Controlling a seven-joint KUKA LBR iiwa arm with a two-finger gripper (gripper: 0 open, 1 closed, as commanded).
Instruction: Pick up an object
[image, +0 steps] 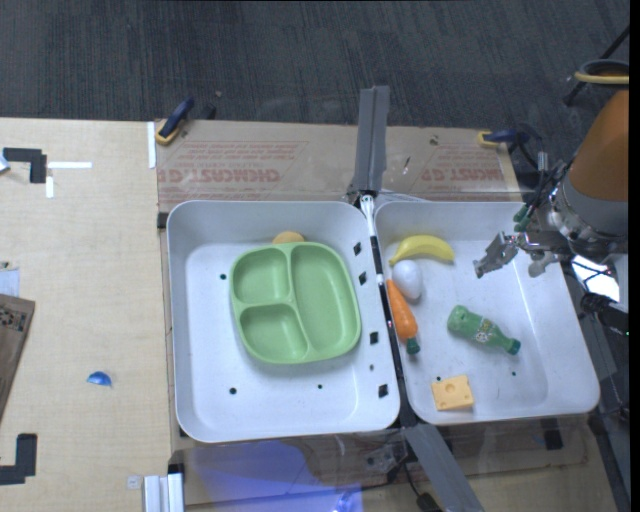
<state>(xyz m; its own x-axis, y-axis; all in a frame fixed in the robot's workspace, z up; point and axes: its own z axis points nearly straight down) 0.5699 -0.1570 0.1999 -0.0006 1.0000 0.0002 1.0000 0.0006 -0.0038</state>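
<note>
Hovering claw (515, 253) sits apart from green bottle (482, 331), up-right of it.

I see just a sliver of some yellow-orange object (288, 238) behind the green divided plate (296, 301). My arm (600, 170) is cut off at the right edge.

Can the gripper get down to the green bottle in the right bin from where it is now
Probably yes. The gripper hangs over the right bin, up and to the right of the green bottle. The bottle lies on its side, apart from the cheese wedge and carrot, with nothing between.
</note>
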